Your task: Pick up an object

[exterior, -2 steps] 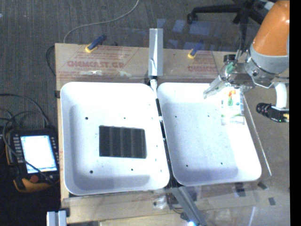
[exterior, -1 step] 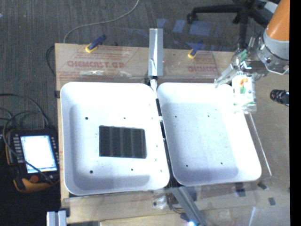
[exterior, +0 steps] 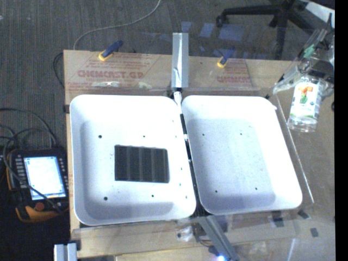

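- Camera view: left bin (exterior: 81, 145) holds one dark ribbed rectangular object (exterior: 141, 163), lying flat near its middle
- Right bin (exterior: 283, 162) sits just beside it, rims touching along the centre
- Gripper (exterior: 318, 48) is at the upper right, off the bins, above a clear bottle (exterior: 304, 105); finger state cannot be told

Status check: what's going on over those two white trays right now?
Dark ridged block flat in left bin, untouched. Clear bottle hanging off the right bin's far corner. Nothing blocking.
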Robot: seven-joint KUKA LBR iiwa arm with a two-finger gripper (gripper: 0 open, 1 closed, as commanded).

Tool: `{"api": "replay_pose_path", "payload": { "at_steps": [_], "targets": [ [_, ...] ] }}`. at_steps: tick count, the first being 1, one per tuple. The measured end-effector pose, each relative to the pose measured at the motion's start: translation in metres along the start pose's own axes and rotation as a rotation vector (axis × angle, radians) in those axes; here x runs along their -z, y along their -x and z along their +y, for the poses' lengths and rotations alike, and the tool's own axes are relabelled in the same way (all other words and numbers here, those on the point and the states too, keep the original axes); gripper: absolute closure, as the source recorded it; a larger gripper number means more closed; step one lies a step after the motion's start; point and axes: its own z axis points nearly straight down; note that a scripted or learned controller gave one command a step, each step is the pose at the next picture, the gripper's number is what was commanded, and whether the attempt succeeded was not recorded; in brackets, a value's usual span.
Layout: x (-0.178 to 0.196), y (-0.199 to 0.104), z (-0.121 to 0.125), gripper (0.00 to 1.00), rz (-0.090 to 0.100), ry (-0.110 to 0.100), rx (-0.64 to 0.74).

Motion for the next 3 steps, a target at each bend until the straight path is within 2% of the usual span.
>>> {"api": "replay_pose_path", "payload": {
  "at_steps": [1,2,3],
  "targets": [
    [-0.253,-0.009,-0.014,0.00,0.009,0.003,0.155],
    [-0.246,-0.010,-0.015,1.00,0.012,0.000,0.156],
    [-0.158,-0.072,-0.006,1.00,0.003,0.001,0.399]
  ]
}}
